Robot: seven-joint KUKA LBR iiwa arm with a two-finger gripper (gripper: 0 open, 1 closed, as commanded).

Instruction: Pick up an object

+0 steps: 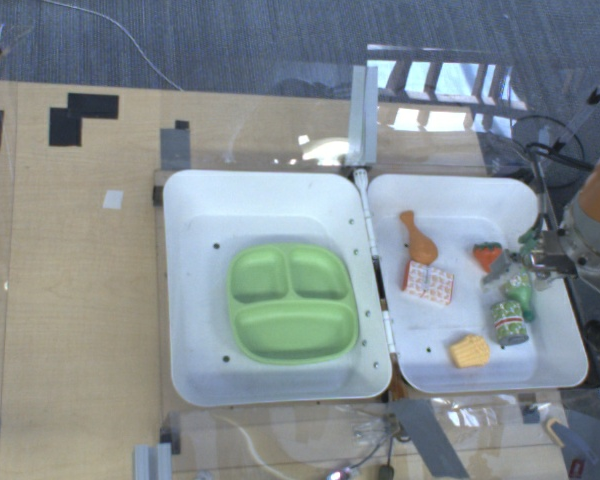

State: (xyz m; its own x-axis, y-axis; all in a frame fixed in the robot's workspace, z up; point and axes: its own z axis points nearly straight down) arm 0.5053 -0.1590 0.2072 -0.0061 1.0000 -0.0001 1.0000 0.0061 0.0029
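On wooden bench (70,268), two white bins (270,208), grey carpet (230,18) behind

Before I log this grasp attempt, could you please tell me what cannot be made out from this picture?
- Tool, camera view: too small and blurred against the green can to judge contact.
- Arm: cut off by the right edge.
- Pink patterned block: its print is too small to read.

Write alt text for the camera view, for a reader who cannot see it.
The gripper hangs over the right bin near a green bottle, a carrot, a drumstick, a checkered block and a corn piece. The left bin holds a green divided tray.
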